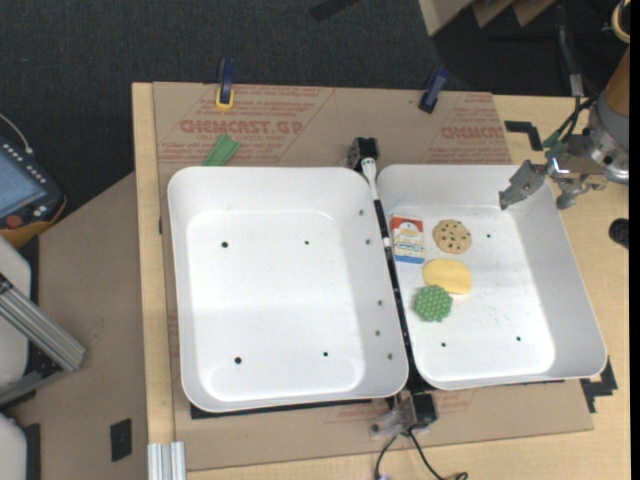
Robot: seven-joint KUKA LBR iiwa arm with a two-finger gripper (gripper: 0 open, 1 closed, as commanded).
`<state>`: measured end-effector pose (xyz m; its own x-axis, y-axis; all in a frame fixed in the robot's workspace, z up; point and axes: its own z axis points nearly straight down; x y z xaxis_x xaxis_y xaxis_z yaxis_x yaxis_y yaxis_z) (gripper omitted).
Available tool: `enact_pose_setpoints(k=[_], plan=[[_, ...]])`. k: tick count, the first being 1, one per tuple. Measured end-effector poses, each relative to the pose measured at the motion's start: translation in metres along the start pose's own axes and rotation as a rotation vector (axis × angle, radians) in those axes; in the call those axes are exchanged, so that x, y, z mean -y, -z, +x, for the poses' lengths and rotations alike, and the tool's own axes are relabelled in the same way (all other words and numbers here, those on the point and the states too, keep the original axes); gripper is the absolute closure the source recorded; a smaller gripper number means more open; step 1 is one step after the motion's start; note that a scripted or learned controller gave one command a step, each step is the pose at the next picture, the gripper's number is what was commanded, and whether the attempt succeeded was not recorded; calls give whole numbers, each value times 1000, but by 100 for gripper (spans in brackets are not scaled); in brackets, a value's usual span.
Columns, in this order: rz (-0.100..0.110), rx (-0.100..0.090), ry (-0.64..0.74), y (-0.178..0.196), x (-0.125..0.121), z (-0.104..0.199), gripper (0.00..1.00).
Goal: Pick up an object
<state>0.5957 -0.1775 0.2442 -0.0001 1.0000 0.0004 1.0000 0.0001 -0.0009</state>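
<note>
Left bin [270, 288]: bare white floor, screw holes. Right bin [530, 298]: four objects bunched against its left wall. Gripper [545, 183] over the far right rim, fingers spread apart, nothing between them, well apart from the cluster. Carton [407, 239] far left; lemon [448, 276] just beside green ball [433, 303]; cookie [452, 236] right of carton. Risks: tight spacing, so a finger landing on a neighbour; flat cookie slipping under the pads; round ball rolling away.
</note>
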Motion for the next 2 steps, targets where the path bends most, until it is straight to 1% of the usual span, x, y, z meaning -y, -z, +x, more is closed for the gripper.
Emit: enact_pose_setpoints(k=[1, 2], plan=[[19, -8, -4, -118, 121, 17, 0], [-20, 10, 0, 101, 101, -29, 0]])
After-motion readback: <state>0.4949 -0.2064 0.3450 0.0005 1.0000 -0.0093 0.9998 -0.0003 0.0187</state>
